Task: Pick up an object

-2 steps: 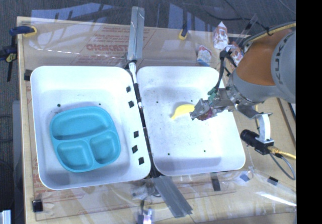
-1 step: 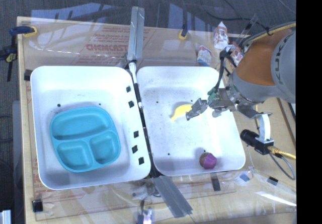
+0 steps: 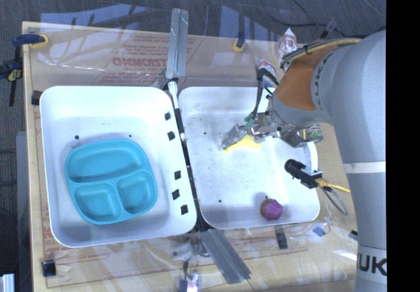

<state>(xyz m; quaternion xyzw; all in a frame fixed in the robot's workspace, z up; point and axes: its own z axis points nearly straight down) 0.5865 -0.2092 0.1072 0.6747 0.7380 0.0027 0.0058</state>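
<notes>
Arm reaches over the right bin [image 3: 197,172] from the bench's right side, orange wrist band above the bin's far-right part. Hand [image 3: 234,136] is low in the far half of that bin, right at a yellow object [image 3: 247,142] lying on the bin floor. Hand's tips sit at the yellow object's left end; can't tell whether they're spread or closed, or whether anything is actually between them.

Second candidate: a small purple-pink object [image 3: 271,208], near the right bin's near-right corner, well apart from the hand. Left bin [image 3: 52,153] holds a blue divided tray [image 3: 110,179], untouched.

Judgement: grasp attempt on the yellow object, lift not yet done.

Risks:
- Hand looks off-centre, at the object's end rather than its middle, so it could pinch an edge and the object slips out or pivots on lift.
- Object lies flat and low, so the tips may skate over it or press into the bin floor instead of getting around it.
- A closing push could shove it toward the bin's far wall, out of the grasp line.
- Loose cables hang by the wrist and could snag on the rim.
</notes>
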